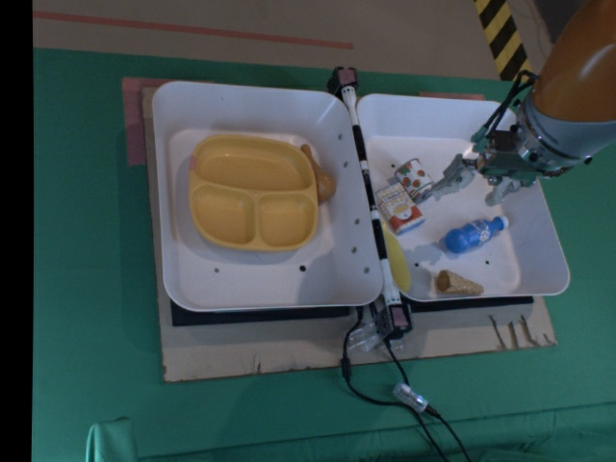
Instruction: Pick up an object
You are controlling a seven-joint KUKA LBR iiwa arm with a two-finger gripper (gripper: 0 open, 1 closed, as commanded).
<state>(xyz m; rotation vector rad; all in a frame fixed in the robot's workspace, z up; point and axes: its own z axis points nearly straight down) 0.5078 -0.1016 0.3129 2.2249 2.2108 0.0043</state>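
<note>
A single fixed camera looks down on the bench (87,258) from above at a slant, far enough off to take in both white bins whole. The left bin (192,287) sits near the middle of the frame, the right bin (539,268) toward the right side. Green cloth surrounds them, and a strip of tan floor (241,8) with a yellow-and-black hazard stripe (496,17) runs across the top, the far side. The arm (577,75) enters from the upper right, partly cut off by the frame edge.

Tray (252,203) in left bin (192,114); bottle (474,235), cone (458,282) in right bin (539,268)
</note>
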